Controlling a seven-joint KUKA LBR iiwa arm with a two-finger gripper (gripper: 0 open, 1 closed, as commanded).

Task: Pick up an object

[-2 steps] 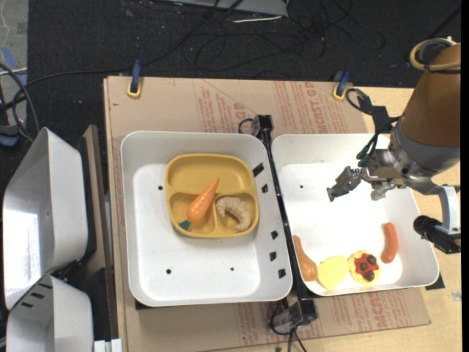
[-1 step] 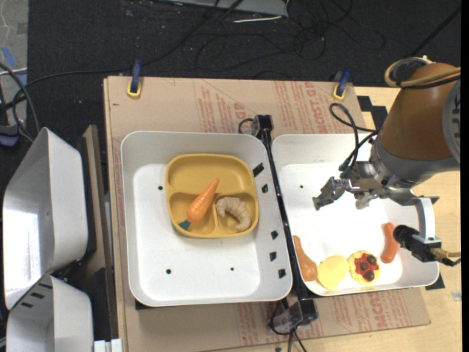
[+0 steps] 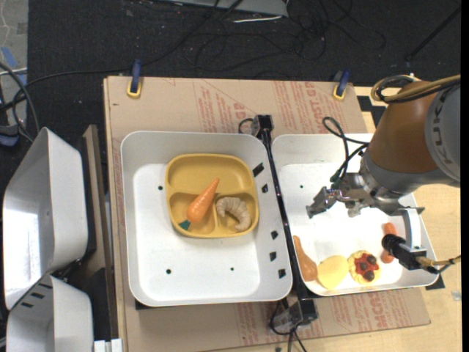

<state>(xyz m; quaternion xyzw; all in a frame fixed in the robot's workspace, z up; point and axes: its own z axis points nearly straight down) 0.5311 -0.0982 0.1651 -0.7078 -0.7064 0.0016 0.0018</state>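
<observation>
Two white bins sit side by side on a brown board (image 3: 220, 101) clamped at its far edge, with dark carpet and loose black cables (image 3: 220, 35) beyond it. The left bin (image 3: 146, 270) holds a yellow divided plate (image 3: 220, 171) carrying a toy carrot (image 3: 203, 201) and a pale shrimp (image 3: 234, 212) (each in its own compartment). In the right bin (image 3: 308, 152), along the near wall, lie a tan drumstick (image 3: 304, 258), a pale yellow round piece (image 3: 332, 271) just beside it and a small tart topped with red berries (image 3: 363, 266). The gripper (image 3: 322, 202) hovers over bare bin floor, well apart from these; whether its fingers are open I cannot tell.
</observation>
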